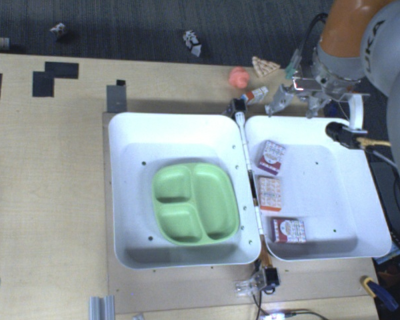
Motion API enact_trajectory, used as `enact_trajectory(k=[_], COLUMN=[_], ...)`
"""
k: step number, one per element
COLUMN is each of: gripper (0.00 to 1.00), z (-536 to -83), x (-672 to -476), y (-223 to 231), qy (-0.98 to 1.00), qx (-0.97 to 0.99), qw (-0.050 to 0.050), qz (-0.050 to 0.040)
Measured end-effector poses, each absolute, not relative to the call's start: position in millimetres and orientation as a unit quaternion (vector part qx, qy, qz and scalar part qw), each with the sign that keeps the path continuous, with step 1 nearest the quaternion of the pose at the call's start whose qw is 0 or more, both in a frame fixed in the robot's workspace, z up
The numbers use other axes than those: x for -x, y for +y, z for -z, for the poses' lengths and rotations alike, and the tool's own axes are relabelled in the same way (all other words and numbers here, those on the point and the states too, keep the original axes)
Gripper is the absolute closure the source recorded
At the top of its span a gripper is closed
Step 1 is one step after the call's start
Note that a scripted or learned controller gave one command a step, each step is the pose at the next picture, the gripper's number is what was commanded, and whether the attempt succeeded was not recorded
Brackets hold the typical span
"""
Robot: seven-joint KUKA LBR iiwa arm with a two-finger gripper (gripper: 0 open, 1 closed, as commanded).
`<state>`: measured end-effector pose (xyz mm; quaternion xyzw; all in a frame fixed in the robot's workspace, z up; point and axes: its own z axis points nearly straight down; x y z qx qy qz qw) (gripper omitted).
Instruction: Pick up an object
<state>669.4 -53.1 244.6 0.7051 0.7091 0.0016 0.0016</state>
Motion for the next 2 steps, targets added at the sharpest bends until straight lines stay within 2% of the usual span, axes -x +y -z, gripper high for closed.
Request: enact_trajectory(k=[1, 2], gripper=[0.00, 0.00], z=[-184, -97], x=[-542.9, -526.3], y=[-54, -85], qy=[0.708, 0.708], qx=[-0.706, -0.706], qw=[0.000, 0.004], qz=[-0.0003, -0.0038])
